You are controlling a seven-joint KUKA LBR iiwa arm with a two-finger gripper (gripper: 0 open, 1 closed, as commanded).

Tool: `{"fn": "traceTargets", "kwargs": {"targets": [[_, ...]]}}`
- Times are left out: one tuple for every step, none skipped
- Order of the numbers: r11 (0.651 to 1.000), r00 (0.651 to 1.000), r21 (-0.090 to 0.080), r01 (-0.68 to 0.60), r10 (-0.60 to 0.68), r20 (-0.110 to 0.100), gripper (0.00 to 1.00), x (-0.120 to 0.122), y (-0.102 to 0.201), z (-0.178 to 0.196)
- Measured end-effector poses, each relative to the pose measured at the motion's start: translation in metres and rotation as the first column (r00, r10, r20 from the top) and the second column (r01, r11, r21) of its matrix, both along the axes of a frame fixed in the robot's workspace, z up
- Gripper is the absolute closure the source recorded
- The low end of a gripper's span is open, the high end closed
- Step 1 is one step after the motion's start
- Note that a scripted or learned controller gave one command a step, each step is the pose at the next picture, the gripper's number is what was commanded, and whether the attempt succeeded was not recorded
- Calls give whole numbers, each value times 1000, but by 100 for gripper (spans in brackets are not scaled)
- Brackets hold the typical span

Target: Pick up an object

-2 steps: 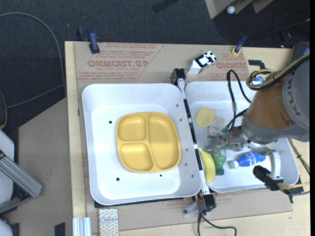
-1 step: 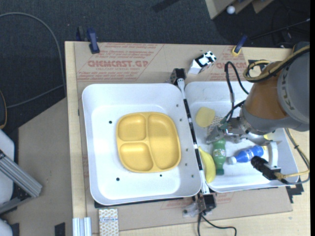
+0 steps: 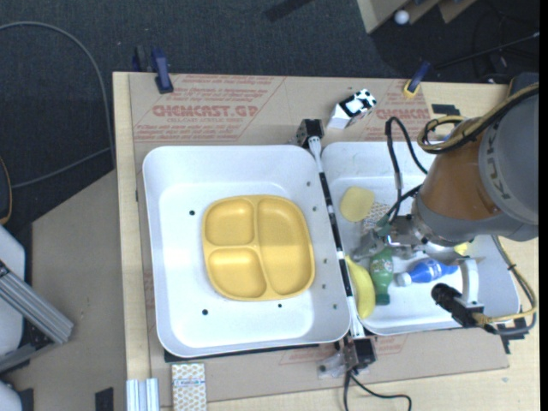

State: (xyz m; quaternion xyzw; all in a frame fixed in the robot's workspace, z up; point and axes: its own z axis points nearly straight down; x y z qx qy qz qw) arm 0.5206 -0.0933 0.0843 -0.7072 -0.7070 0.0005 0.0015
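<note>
- camera view: grey KUKA arm with orange band (image 3: 462,187) reaches in from the right and is low over the right-hand white bin (image 3: 505,306), probably because that bin holds all the loose pickable items
- gripper (image 3: 385,245) sits in the clutter at the bin's left side; can't tell if it is spread or pressed together, nothing visibly pinched
- likely targets: green plastic object (image 3: 381,274) touching or just under the gripper, yellow banana-shaped toy (image 3: 363,289) just beside it against the bin's left wall
- pale yellow round disc (image 3: 357,202) lies near, toward the bin's far end; blue and white bottle-like item (image 3: 426,271) just right of the gripper
- left-hand white bin (image 3: 171,255) holds a yellow three-compartment plastic plate (image 3: 257,247), well apart from the gripper, lying flat mid-bin
</note>
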Motion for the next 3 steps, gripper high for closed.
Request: {"fn": "traceTargets", "kwargs": {"targets": [[1000, 1000, -2, 0, 0, 3, 0, 5, -1, 0], [1000, 1000, -2, 1, -1, 4, 100, 6, -1, 10], [1000, 1000, -1, -2, 2, 3, 100, -9, 58, 116]]}}
